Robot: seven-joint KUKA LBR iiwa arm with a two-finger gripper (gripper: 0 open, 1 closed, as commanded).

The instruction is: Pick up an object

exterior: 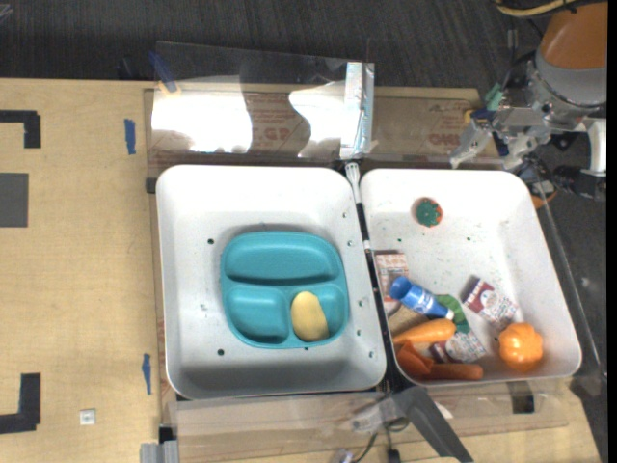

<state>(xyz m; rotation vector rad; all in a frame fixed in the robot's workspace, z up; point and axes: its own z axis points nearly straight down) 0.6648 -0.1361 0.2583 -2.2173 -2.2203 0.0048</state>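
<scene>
Crowding the near edge of the right bin (554, 287), far below the gripper (492, 143) in the view, an orange fruit (522, 345), a carrot (424, 333), a red strip (439, 367), a blue bottle (416, 297) and some small packets (490, 302) are lying in a touching heap, leaving little room between them. Closer to the gripper, a small round green-and-orange object (427, 211) is sitting alone on bare white floor, well apart from the heap and from every wall. Off to the gripper's far side, the left bin (183, 258) is holding a teal divided tray (280, 283) with a yellow potato-like item (308, 314) in one near compartment. The gripper itself is hovering outside the right bin, just past its far rim near the corner, gripping nothing; whether its fingers are spread or pressed together cannot be told.
</scene>
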